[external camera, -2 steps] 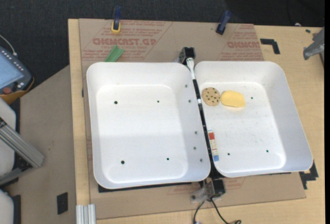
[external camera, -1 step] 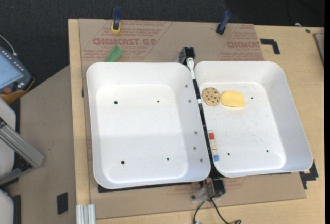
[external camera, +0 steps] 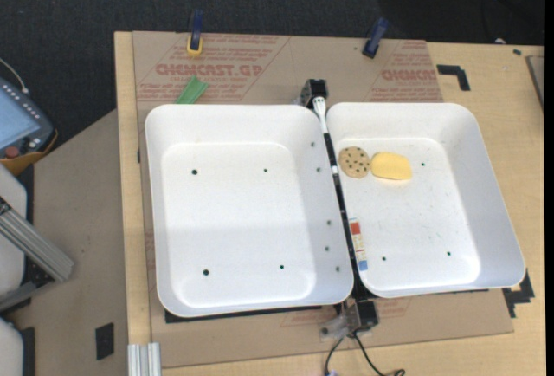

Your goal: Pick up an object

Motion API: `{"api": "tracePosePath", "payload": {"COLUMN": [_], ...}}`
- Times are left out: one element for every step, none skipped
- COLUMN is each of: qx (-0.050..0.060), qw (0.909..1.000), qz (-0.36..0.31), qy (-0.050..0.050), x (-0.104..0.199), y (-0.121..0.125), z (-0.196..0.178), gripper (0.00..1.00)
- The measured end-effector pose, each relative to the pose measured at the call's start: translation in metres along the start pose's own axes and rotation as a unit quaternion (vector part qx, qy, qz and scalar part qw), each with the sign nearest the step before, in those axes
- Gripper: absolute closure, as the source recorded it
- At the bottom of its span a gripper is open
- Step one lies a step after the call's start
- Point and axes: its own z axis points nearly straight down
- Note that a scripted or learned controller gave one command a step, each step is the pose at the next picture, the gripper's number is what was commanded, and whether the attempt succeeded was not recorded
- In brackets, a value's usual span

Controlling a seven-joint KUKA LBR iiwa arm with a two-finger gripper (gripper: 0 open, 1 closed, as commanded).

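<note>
- Two shallow white plastic bins sit side by side on a brown cardboard-covered counter, their inner rims touching along a thin black strip.
- At the far left, beyond the counter's edge, a blue-screened device lies on a lower surface.
- On the counter's far left corner, a small yellow-and-blue clamp grips the cardboard edge, and a short green strip lies just beside the left bin's far corner.
- The left white bin shows only a few small dark dots on its floor.
- Between the bins' far ends sits a small black-and-white fitting.
- A second, dark blue clamp holds the counter's far edge above the right bin.
- The right white bin holds a round tan cookie with dark chips near its far left corner, close to the dividing rim.
- A rounded yellow object lies just beside the cookie, on its right, seemingly touching it.
- A small red, white and blue label sits on the right bin's left rim.
- Gripper state: I cannot tell from this view.
</note>
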Motion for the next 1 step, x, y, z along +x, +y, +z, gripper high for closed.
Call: {"api": "tracePosePath", "payload": {"qx": [0.003], "qw": [1.0], "qz": [0.006], "qy": [-0.001], "x": [-0.0741], "y": [0.0249], "z": [0.0017], "gripper": [0.0]}}
